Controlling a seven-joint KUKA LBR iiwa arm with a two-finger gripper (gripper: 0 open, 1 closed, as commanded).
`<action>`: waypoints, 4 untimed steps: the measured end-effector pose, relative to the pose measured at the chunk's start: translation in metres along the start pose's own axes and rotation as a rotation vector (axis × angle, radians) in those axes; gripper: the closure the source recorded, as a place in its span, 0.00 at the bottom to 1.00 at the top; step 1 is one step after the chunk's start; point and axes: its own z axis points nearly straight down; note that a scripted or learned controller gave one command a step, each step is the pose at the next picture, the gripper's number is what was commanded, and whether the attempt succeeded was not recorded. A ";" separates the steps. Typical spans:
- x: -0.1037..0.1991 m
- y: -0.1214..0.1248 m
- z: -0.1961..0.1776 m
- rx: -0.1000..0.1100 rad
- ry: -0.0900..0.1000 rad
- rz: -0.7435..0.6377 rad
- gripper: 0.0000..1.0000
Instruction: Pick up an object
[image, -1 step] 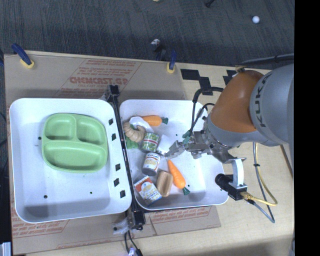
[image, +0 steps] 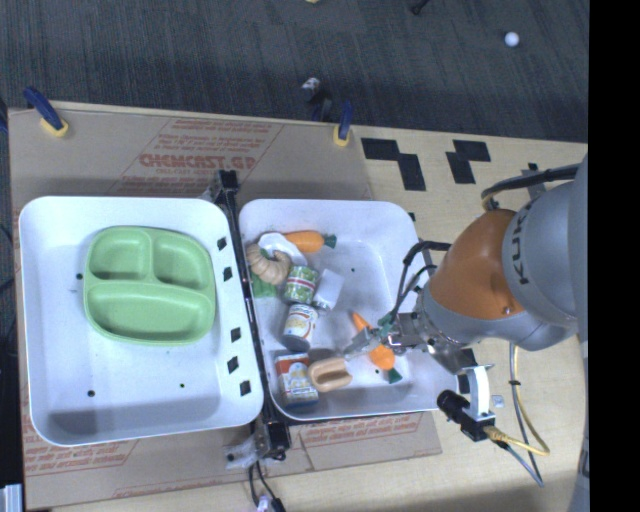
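The right bin (image: 395, 228) holds several toy foods. A carrot (image: 305, 241) lies at the back, with a tan pretzel-like piece (image: 268, 263) and a green can (image: 300, 284) beside it. A brown can (image: 298, 323) stands mid-bin. A bread roll (image: 330, 374) and a red box (image: 292, 380) lie at the front. My gripper (image: 373, 342) is low over the bin's right front part, right at a small orange carrot (image: 382, 356) with a green top. The wrist hides how it stands on that carrot.
The left bin (image: 40, 330) holds a green divided plate (image: 150, 283). A black divider (image: 240, 300) separates the bins. A white packet (image: 329, 290) lies near the green can. The arm's orange band (image: 475, 275) overhangs the right bin's right wall.
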 end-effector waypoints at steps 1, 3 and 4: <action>0.000 0.001 -0.010 -0.001 -0.001 -0.007 1.00; 0.089 -0.002 -0.075 0.000 0.001 -0.003 1.00; 0.089 0.000 -0.086 -0.002 0.000 -0.007 1.00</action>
